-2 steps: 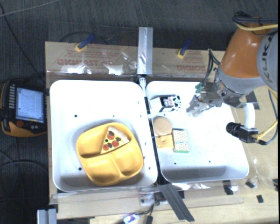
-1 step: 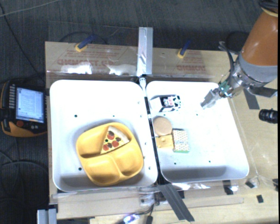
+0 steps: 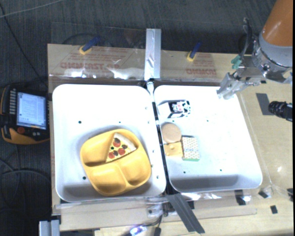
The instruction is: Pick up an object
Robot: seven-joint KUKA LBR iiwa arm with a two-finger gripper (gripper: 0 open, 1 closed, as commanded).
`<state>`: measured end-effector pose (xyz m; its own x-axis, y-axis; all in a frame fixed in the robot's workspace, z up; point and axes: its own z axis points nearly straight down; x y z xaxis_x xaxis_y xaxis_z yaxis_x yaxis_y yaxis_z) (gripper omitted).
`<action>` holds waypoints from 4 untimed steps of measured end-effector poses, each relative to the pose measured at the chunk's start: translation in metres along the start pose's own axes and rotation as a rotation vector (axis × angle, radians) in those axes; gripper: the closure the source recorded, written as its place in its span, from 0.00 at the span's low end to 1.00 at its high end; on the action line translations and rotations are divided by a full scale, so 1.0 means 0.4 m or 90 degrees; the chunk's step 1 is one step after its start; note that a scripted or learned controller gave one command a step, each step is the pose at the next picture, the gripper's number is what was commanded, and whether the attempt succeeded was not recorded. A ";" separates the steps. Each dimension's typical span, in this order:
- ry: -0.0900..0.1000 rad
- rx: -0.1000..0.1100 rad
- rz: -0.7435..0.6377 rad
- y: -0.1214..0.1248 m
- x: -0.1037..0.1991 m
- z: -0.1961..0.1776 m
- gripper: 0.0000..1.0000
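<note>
Two-finger metal gripper [image 3: 227, 90] over top-right rim of right shallow white bin [image 3: 236, 151], fingers apart, nothing held, well off black-white cow toy [image 3: 179, 107].

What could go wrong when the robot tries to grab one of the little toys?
The round toy, the flat yellow piece and the patterned block sit packed together, so the gripper may push them instead of grabbing one. They also lie close to the right bin's left wall, which could block a finger.

Pale wooden tabletop [image 3: 265, 132] on dark grey carpet [image 3: 19, 28], crossed by thin cables; handheld control pendant [image 3: 25, 113] lying at left.
</note>
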<state>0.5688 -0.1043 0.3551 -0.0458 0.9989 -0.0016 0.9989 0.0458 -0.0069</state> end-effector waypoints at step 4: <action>-0.002 -0.005 -1.072 -0.211 -0.290 -0.175 1.00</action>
<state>0.4904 -0.2237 0.4259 -0.9874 -0.1581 0.0001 -0.1581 0.9874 0.0015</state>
